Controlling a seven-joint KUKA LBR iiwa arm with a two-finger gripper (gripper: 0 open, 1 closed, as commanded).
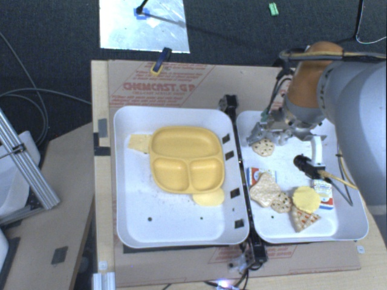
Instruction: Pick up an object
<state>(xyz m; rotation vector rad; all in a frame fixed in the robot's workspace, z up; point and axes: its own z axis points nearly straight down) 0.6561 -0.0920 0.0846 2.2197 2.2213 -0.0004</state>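
Just by pincer (268,134): choc-chip cookie (263,148)

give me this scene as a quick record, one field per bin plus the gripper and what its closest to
left bin: yellow divided tray; pale yellow piece at its upper left corner; second pale piece at its lower edge
right bin: cookie, crackers, yellow disc, waffle wedge
gripper: low over the right bin's far left part
closest thing: the cookie
grasp: cannot tell
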